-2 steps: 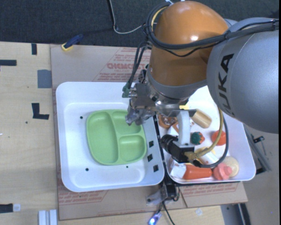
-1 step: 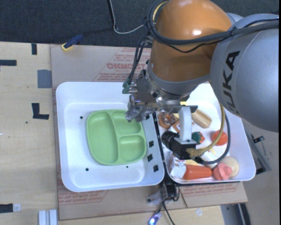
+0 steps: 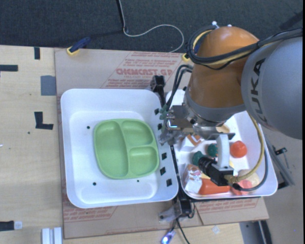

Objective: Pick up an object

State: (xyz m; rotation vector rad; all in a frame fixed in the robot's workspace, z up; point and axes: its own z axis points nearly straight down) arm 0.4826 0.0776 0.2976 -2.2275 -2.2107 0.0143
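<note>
We see the arm's orange wrist covering much of the right bin, so the gripper beneath is hard to make out; whether it pinches anything we cannot tell. The orange object lies at this bin's near edge, long axis left-right. The green divided plate lies in the left bin.

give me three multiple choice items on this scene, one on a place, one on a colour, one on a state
1. Where does the divided plate lie?
A. in the left bin
B. in the right bin
C. on the cardboard

2. What colour is the plate?
A. red
B. green
C. blue

3. How does the plate sit?
A. upside down
B. on its edge
C. flat, hollows up

Key:
1 A, the plate rests on the floor of the left bin, while the arm hangs over the right bin.
2 B, it is pale green throughout.
3 C, its three compartments face the camera.
</note>
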